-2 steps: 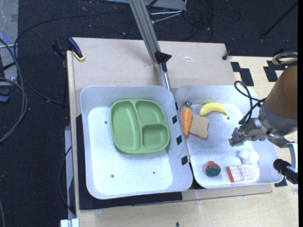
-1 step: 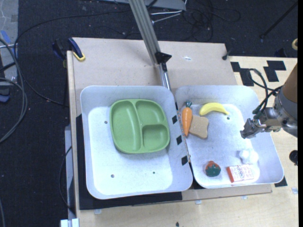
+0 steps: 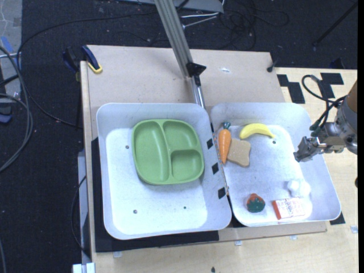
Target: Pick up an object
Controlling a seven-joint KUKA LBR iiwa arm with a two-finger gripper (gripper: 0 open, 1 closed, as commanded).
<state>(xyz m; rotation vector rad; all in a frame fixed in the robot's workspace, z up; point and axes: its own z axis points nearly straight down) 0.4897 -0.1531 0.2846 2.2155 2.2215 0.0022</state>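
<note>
I see two white bins: the left bin (image 3: 114, 209) carries a green divided plate (image 3: 168, 151) near its far right corner. The right bin (image 3: 267, 169) holds toast (image 3: 240, 153), a banana (image 3: 256, 131) and a carrot (image 3: 224, 143) at its far left, a red carton (image 3: 290, 208) and a strawberry (image 3: 255, 203) along the near edge. The gripper (image 3: 304, 151) hangs over its right edge; I cannot tell its state.

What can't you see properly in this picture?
- The claw: small and dark at the right bin's rim; open or shut cannot be told.
- The arm: cut off by the picture's right edge.
- The red box: its print is too small to read.
- The white lump: blurs into the white bin, so its shape is unclear.
- The bread: the carrot covers its left edge.
</note>
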